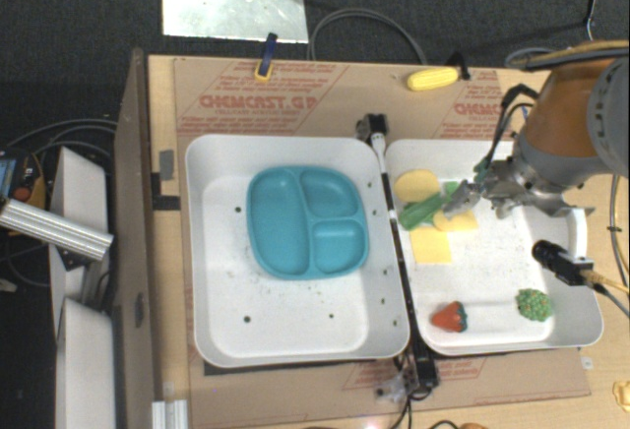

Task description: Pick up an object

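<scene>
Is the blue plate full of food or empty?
Empty. The blue plate lies flat in the left bin, and all three of its compartments show bare blue. The toy foods, like the strawberry, sit in the right bin.

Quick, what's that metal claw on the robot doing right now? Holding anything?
Gripper: low over the green toy vegetable and yellow pieces in the right bin; its grip cannot be told.

Claw (463,200) over green piece (425,211), right bin (581,319).

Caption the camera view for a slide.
End effector over yellow and green toys in the right bin; blue divided plate in the left.
</scene>
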`<state>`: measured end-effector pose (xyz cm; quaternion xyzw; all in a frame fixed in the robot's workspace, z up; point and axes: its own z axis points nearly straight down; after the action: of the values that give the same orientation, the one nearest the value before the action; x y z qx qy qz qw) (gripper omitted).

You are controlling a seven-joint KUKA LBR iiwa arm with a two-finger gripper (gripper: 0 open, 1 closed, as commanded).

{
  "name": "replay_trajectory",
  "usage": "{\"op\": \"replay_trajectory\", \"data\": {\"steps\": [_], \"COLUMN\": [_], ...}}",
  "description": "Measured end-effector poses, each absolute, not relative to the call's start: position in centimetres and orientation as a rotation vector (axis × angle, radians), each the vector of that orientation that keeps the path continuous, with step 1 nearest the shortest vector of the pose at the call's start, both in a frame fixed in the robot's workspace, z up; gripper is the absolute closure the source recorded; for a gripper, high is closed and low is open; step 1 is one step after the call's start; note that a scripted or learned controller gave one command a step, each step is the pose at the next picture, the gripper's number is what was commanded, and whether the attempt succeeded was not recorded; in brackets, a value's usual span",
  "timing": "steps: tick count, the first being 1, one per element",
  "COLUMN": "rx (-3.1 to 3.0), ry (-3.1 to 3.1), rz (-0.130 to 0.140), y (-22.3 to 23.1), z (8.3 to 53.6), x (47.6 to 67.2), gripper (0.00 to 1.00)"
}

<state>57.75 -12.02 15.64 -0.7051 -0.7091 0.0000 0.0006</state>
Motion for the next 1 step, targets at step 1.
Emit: {"op": "replay_trajectory", "data": {"steps": [1], "rx": [-2.215], "ry": [-2.226], "rz": [0.002], "y": [-10.53], "z": [8.08], "x": [57.98], "gripper": [0.00]}}
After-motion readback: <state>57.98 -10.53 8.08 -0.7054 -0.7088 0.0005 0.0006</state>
